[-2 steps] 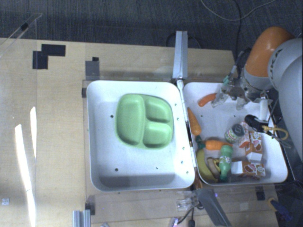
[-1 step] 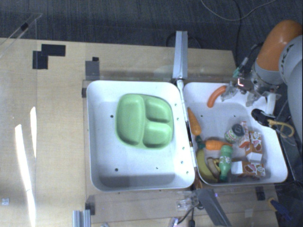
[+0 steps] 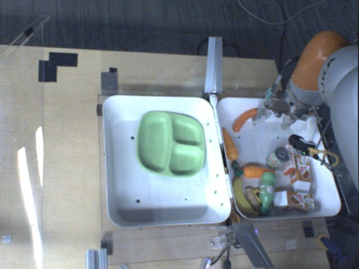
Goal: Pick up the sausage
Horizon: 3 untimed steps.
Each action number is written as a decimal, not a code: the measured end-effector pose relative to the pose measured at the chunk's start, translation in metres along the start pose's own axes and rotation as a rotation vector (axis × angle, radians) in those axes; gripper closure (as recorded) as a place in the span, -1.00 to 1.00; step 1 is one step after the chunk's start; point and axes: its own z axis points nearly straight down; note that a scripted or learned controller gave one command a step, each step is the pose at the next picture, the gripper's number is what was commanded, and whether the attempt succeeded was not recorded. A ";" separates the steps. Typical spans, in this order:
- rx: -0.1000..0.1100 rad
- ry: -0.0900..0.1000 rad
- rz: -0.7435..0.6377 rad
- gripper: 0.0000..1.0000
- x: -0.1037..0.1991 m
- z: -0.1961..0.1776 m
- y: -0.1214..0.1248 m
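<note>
Leftmost, the left bin (image 3: 112, 167) holds a green divided plate (image 3: 170, 143) lying near its middle, well apart from anything the task needs. Across the metal divider, the right bin (image 3: 331, 206) is crowded. A carrot (image 3: 229, 144) lies along its left wall, and below that sit a banana (image 3: 242, 198), a small orange piece (image 3: 253, 171), a green bottle (image 3: 266, 190) and some printed cartons (image 3: 300, 178) bunched in the lower half.

Up in the bin's top corner lies the sausage (image 3: 245, 119), an orange-red curved piece on the bare white floor, clear of the other toys, its right end just beside the gripper (image 3: 270, 112). That gripper hangs at the end of the grey arm (image 3: 336, 83), low over the bin; whether its claw is spread or pressed together I cannot tell, since the metal parts blur together at this angle. Nothing shows between them.

Judging by its look, the sausage is a light plastic toy: stiff enough not to squash, smooth and probably a little slippery, with a rounded body that could roll or squirt out of a pinch. The safest hold seems to be across its middle, where the curve is thickest, with the claw closing across the narrow width. Grabbing near a tapered end risks it slipping free.
</note>
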 end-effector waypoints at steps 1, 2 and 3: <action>0.003 0.000 -0.016 -1.00 0.051 0.000 -0.010; -0.001 -0.002 -0.047 -1.00 0.057 0.000 -0.010; 0.016 -0.006 0.159 -1.00 0.065 0.000 -0.016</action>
